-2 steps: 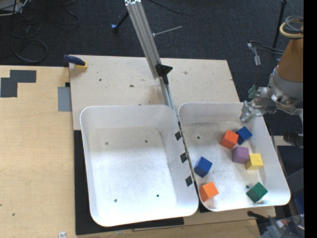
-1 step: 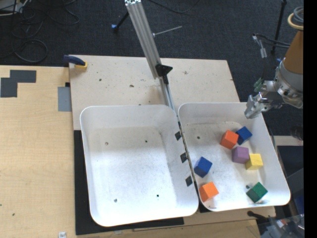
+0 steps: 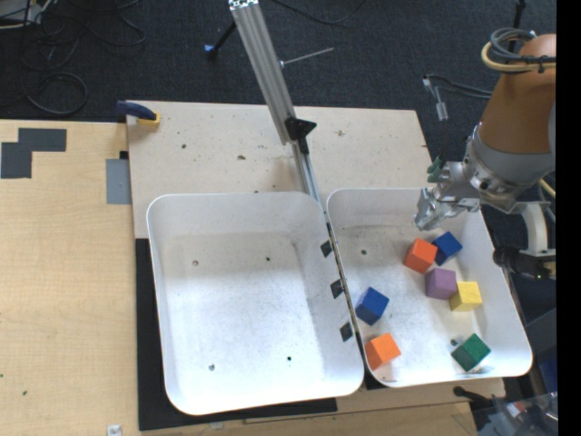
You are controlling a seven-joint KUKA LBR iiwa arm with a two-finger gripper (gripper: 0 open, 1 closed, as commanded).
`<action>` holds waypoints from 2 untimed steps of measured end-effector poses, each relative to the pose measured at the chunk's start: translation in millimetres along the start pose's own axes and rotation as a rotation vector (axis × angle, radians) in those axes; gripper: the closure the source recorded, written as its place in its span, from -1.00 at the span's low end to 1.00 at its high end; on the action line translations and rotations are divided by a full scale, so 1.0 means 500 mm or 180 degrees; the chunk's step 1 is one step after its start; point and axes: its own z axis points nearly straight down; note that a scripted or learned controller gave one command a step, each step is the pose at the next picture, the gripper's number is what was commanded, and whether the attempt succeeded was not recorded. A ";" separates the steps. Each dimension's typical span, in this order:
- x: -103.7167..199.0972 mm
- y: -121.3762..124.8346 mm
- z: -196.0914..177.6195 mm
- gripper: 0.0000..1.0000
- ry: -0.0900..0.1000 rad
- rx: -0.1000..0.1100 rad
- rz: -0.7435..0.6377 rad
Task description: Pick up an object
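Where pincer (image 3: 430,214) hovers, orange cube (image 3: 420,255) below

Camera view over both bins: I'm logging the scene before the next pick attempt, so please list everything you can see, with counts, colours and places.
Blue cubes: 2, one near the right bin's left wall, one beside the upper orange cube.
Orange cubes: 2, one below the gripper, one at the right bin's front left.
Purple cube: 1, mid right bin.
Yellow cube: 1, right next to the purple cube.
Green cube: 1, right bin's front right corner.
Left bin: 1, white.
Right bin: 1, white, holds all seven cubes.
Metal bar: 1, silver, slanting from the bins' divider up to the top.
Clamp: 1, blue and yellow, bench's back left.
Gripper: 1, grey, over the right bin's back.
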 end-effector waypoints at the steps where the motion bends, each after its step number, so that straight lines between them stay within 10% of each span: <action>1: 0.123 -0.025 0.013 1.00 0.0001 0.0000 -0.0004; 2: 0.231 -0.050 0.045 1.00 -0.0002 0.0002 -0.0002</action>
